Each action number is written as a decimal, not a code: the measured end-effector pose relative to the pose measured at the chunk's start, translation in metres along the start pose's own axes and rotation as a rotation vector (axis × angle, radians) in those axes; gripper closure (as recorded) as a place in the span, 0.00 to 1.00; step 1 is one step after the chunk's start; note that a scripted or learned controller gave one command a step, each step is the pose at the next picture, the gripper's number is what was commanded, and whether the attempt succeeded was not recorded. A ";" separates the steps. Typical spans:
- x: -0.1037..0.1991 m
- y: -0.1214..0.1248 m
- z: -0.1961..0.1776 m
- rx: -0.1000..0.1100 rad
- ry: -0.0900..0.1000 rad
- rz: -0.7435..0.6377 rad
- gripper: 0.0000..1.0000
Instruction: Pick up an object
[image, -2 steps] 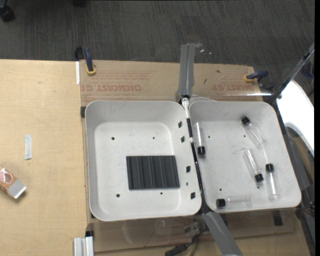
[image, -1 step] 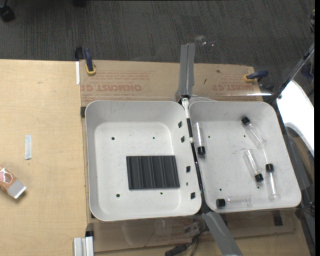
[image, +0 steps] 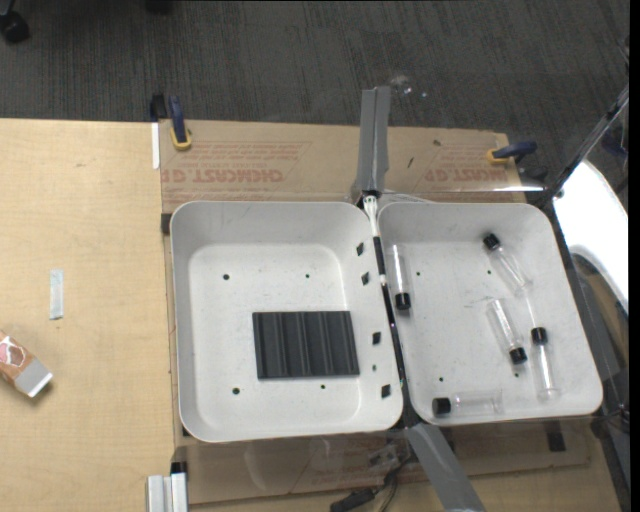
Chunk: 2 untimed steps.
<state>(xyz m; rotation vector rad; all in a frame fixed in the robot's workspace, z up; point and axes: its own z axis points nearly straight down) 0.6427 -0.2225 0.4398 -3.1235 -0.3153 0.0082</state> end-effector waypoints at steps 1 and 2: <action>0.011 0.002 0.000 -0.001 0.001 -0.003 1.00; -0.013 -0.003 0.000 0.000 0.000 0.002 1.00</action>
